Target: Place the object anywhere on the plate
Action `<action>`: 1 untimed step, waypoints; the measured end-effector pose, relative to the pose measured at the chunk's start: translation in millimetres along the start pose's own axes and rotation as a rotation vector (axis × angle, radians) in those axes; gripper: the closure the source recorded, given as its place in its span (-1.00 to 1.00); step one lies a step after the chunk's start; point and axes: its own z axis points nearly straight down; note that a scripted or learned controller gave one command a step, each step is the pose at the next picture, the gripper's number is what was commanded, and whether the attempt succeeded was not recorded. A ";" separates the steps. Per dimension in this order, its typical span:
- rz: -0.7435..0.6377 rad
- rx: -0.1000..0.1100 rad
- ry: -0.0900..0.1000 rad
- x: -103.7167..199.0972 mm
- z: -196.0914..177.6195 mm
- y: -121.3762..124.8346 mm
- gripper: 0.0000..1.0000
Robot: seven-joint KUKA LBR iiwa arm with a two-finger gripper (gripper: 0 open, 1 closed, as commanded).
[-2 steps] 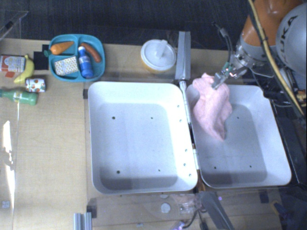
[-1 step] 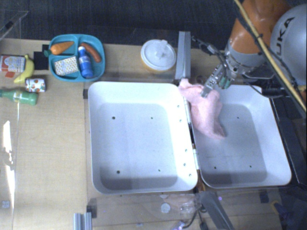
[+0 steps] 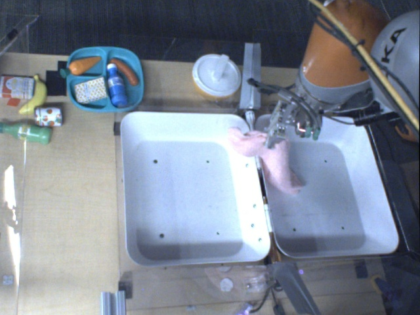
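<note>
A pink cloth (image 3: 279, 166) hangs over the divide between the two white bins, one end on the left bin's upper right corner and the rest trailing into the right bin (image 3: 341, 235). My gripper (image 3: 270, 139) is over the right bin's upper left corner and is shut on the cloth's bunched top. The blue divided plate (image 3: 134, 77) sits on the bench at the far left, beyond the left bin (image 3: 184, 189). It carries an orange toy carrot, a blue bottle, a sausage and a patterned piece.
A white lidded bowl with a yellow rim (image 3: 216, 76) stands behind the bins. A banana (image 3: 36, 94), a small can (image 3: 48, 116), a green bottle (image 3: 26, 132) and a carton (image 3: 14, 86) lie at the bench's left edge. A metal post (image 3: 249, 77) rises between the bins.
</note>
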 end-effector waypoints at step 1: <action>-0.227 0.000 0.002 37.0 8.8 25.0 1.00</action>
